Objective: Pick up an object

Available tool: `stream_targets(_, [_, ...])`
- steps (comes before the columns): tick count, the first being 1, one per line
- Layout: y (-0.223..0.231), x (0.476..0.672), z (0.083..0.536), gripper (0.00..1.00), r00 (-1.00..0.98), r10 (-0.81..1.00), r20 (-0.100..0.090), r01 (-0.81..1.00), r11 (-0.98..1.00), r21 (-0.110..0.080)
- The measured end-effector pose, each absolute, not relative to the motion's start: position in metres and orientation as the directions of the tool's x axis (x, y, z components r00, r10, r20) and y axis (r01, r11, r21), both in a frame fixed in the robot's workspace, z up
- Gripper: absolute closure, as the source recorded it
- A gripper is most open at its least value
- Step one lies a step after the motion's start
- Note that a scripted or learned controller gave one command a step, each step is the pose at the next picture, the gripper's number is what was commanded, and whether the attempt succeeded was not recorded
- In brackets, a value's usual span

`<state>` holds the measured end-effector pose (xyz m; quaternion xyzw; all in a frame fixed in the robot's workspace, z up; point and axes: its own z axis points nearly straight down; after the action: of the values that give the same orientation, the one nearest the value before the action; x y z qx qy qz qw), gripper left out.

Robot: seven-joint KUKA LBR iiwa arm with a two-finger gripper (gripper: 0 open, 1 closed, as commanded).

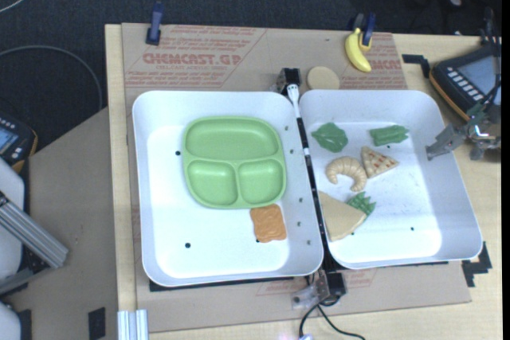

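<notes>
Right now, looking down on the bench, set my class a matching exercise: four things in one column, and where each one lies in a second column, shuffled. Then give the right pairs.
Things:
1. green divided plate
2. banana
3. croissant
4. orange toast piece

Places:
A. on the bench beyond the bins, by a blue clamp
B. in the right bin, among other food pieces
C. in the left bin, just in front of the plate
D. in the middle of the left bin

Pairs: 1-D, 2-A, 3-B, 4-C
</notes>
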<state>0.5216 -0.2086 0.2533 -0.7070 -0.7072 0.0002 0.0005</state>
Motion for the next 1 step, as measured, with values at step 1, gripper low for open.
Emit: stream_targets(1, [-0.1616, 0.5038, 0.0775, 0.0, 0.0, 1.0, 0.005, 1.0, 0.0, -0.008])
